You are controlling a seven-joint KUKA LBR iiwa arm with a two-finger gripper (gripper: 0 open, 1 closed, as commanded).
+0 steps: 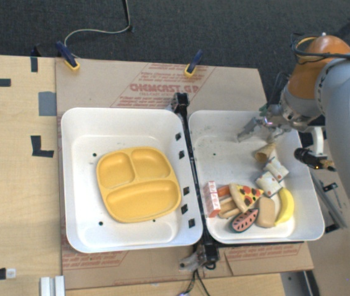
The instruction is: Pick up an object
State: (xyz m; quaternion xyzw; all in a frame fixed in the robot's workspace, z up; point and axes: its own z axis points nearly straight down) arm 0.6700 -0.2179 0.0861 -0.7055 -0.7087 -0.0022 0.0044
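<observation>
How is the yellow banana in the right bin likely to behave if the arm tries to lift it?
The banana looks like a smooth moulded toy, so probably stiff and light. Its curved, glossy surface may slip between fingers or rock if nudged. It lies against the bin's right wall beside the other toy food, so a grasp may well disturb its neighbours.

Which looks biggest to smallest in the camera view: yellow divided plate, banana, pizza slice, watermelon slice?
1. Yellow divided plate, by far the largest.
2. Banana.
3. Pizza slice and watermelon slice look about alike; the pile partly hides both, so I won't rank them.
</observation>
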